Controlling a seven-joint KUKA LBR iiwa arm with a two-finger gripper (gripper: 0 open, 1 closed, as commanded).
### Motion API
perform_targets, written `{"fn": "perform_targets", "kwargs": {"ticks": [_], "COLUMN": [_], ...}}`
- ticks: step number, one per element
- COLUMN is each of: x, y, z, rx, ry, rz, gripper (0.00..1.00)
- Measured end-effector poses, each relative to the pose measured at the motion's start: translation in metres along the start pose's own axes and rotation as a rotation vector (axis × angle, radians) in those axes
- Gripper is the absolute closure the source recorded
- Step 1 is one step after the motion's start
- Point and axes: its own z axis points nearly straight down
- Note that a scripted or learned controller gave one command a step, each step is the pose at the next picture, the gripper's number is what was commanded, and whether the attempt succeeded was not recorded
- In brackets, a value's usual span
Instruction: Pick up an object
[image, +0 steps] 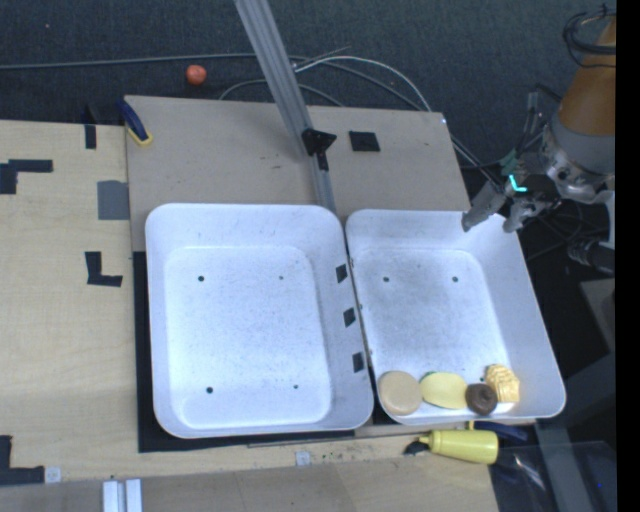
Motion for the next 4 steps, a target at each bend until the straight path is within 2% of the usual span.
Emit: {"fn": "perform_targets", "kwargs": {"ticks": [1,2,4], "x": [0.0,-0.008,-0.01], "y": [0.0,0.004,-0.013], "z": [0.0,0.056,0.153], "rx": [0.0,0.005,0.004], "ry": [0.0,0.001,0.001], "rz": [0.0,0.001,0.0], "gripper": [0.0,0.0,0.0]}}
